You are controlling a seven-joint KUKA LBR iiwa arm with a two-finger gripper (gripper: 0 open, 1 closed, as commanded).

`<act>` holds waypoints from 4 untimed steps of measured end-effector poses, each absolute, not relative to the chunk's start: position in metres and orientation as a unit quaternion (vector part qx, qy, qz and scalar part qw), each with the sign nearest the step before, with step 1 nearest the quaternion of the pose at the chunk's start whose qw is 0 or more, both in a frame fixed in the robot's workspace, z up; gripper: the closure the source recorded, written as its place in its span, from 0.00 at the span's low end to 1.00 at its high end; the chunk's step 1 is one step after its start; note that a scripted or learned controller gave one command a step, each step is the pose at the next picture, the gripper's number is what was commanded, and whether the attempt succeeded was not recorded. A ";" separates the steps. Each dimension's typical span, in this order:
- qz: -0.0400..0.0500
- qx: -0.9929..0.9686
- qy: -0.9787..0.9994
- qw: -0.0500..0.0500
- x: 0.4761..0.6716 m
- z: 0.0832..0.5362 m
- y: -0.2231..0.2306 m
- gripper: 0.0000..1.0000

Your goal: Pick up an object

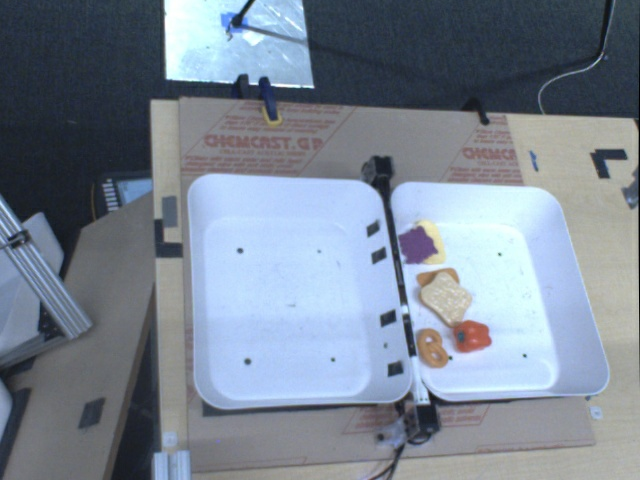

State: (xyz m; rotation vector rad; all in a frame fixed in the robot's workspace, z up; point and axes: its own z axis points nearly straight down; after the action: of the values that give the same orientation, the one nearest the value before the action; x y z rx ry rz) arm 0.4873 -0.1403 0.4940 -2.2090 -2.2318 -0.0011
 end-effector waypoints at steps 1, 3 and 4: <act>-0.002 -0.705 -0.709 -0.003 0.487 0.538 -0.149 1.00; -0.001 -0.709 -0.705 -0.005 0.489 0.477 -0.180 1.00; -0.002 -0.706 -0.709 -0.005 0.487 0.539 -0.171 1.00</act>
State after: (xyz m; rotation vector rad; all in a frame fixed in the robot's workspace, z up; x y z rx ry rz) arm 0.4866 -0.1706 0.5392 -2.2233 -2.2330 -0.0079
